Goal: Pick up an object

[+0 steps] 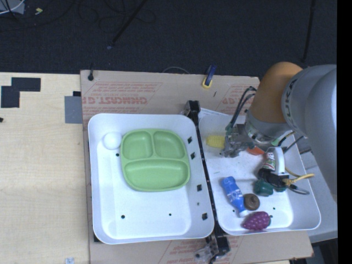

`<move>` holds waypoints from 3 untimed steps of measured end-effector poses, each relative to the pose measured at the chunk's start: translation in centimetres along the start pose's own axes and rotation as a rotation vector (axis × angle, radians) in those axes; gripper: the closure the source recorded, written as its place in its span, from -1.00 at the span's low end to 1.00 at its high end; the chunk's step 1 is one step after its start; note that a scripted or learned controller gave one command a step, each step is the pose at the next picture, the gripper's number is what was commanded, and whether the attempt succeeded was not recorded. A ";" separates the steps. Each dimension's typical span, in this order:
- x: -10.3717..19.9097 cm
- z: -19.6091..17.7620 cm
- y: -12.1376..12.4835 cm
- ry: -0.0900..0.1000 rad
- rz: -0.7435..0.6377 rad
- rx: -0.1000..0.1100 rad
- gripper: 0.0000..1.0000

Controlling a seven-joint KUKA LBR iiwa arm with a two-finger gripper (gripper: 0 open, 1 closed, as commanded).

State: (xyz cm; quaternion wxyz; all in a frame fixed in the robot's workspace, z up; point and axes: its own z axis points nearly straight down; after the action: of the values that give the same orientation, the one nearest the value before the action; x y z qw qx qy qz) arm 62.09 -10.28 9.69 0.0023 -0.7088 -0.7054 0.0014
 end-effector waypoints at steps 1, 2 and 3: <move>-0.9 -5.8 -0.1 -0.002 -0.003 -0.007 1.00; -0.5 -11.8 -0.6 -0.001 -0.005 -0.006 1.00; -0.7 -13.1 -0.6 -0.001 -0.005 -0.005 1.00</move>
State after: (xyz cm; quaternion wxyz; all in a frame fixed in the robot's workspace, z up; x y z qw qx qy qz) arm 61.57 -10.95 22.82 0.0001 -0.7071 -0.7071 -0.0003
